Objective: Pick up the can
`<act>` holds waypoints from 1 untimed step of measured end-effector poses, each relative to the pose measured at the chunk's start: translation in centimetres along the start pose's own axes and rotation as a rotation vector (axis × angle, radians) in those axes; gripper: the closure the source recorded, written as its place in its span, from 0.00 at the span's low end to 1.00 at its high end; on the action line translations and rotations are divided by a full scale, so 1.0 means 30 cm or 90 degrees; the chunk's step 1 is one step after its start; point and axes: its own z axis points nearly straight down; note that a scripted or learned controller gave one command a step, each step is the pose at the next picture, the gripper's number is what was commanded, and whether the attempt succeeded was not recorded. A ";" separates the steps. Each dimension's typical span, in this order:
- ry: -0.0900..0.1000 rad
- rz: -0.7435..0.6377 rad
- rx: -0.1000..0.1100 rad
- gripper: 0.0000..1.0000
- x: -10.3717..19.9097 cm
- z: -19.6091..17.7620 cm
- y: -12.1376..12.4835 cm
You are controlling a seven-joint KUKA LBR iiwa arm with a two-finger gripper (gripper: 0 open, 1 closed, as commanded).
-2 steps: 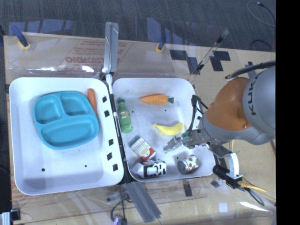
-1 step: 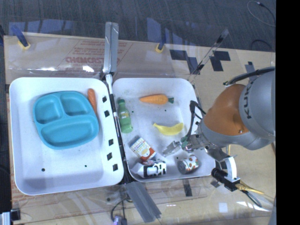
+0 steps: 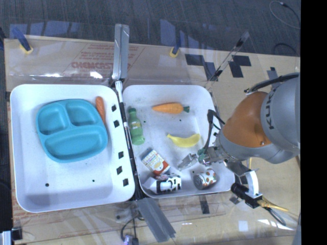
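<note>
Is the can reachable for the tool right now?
Probably yes: the tool sits just left of the can near the right bin's front corner. Nothing covers it; the bin wall is close.

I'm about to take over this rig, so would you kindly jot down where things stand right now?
Gripper: low in the right bin, fingers open, holding nothing.
Can: lying near the bin's front right corner, just beside the gripper and not between the fingers.
Nearby: banana, small carton.
Done: arm has reached into the bin.
Left: close on the can and lift it.
</note>
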 end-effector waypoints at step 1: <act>0.000 -0.009 0.000 0.00 -0.001 0.000 0.000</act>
